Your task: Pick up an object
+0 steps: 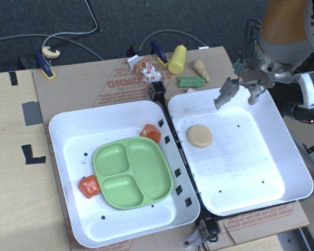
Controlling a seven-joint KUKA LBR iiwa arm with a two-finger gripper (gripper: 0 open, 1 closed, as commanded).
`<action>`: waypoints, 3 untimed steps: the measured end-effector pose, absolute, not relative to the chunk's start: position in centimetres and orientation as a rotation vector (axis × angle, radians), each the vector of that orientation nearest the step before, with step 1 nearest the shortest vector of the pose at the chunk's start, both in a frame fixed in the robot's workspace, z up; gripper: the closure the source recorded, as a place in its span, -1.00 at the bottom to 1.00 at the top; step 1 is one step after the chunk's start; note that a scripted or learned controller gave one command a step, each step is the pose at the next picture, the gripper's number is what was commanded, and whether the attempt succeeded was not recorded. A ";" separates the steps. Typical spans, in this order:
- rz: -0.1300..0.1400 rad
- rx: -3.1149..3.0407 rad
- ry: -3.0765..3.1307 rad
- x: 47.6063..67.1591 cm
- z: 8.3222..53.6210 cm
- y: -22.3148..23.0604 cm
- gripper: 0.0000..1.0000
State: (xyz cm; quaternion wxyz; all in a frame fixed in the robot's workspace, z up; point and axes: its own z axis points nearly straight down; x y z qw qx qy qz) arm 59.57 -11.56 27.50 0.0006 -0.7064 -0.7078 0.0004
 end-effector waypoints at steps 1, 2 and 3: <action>0.005 -2.217 -2.222 63.8 19.4 -11.2 -1.00; 0.003 -2.219 -2.220 63.5 10.3 -11.3 -1.00; 0.000 -2.223 -2.225 61.5 8.6 -10.0 -1.00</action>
